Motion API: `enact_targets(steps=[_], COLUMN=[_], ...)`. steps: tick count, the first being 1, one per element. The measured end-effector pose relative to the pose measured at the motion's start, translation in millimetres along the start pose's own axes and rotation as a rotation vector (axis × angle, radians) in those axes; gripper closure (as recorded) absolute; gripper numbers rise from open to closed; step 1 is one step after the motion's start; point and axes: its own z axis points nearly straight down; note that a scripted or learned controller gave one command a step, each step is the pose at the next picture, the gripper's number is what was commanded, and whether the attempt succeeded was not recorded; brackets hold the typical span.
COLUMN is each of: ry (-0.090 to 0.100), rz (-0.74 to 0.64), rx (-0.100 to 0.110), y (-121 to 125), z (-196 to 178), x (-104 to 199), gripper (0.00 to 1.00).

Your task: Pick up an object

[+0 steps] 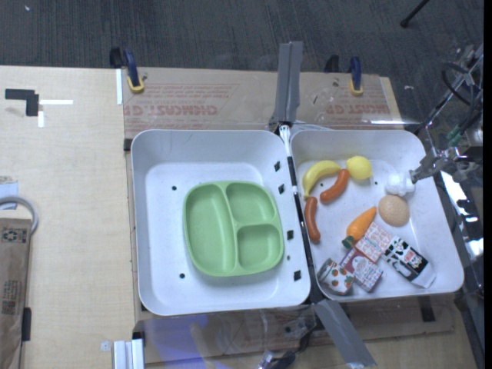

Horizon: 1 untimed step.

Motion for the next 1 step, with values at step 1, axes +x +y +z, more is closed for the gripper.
enact_targets(steps=[1], ry=[-0.007], rz=[-0.252], rx=[-0.018], y=[-10.4], z=[136.3], x=[39.3], gripper=[0.0])
